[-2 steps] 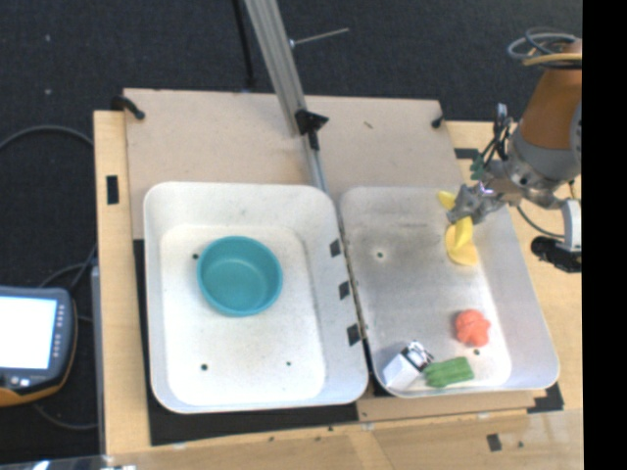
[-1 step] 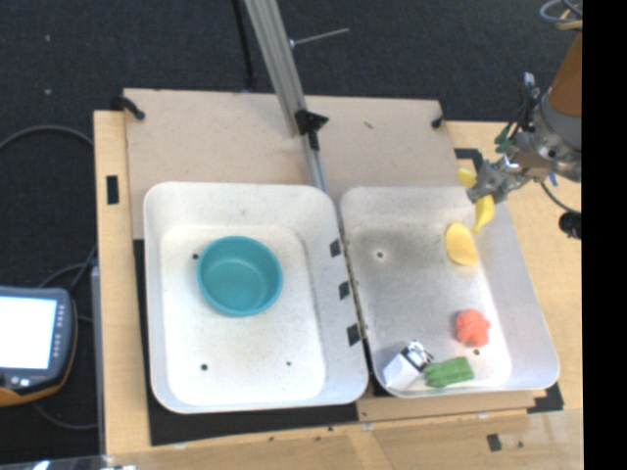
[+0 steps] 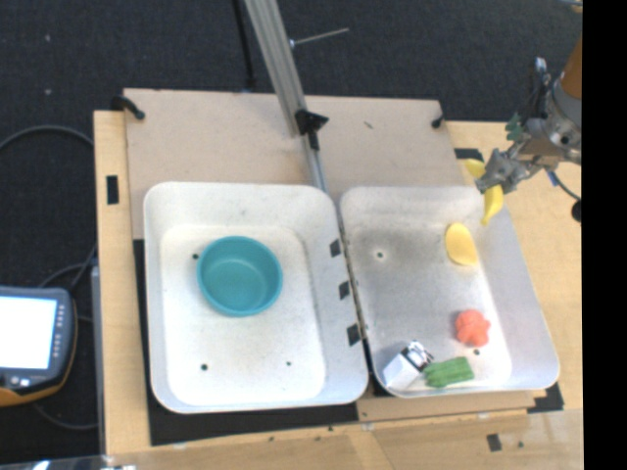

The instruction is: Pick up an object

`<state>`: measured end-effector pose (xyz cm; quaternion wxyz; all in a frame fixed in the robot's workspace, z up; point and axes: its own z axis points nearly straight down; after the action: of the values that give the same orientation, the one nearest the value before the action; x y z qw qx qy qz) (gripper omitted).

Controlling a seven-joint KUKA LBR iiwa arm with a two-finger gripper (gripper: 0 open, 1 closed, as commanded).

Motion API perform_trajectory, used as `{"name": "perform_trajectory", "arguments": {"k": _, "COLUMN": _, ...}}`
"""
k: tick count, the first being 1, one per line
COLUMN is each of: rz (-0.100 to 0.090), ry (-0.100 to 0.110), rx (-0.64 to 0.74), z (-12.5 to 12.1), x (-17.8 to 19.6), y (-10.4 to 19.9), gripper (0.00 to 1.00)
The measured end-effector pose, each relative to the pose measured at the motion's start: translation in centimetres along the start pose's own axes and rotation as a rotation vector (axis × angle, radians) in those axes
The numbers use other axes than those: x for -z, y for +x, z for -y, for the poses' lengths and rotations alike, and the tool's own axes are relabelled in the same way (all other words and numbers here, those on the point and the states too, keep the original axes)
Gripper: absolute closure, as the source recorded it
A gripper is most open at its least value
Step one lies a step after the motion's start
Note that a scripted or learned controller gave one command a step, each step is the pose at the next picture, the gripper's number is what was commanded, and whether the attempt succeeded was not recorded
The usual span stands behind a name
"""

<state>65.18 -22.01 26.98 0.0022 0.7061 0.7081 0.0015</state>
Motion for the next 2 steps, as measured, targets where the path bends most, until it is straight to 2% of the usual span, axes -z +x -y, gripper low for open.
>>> {"name": "perform_trajectory", "arguments": {"k": 2, "rz": 0.000, "ry": 0.006, "rx": 0.001, "z": 3.2, "x": -2.4, "y": 9.1, "gripper": 1.00}}
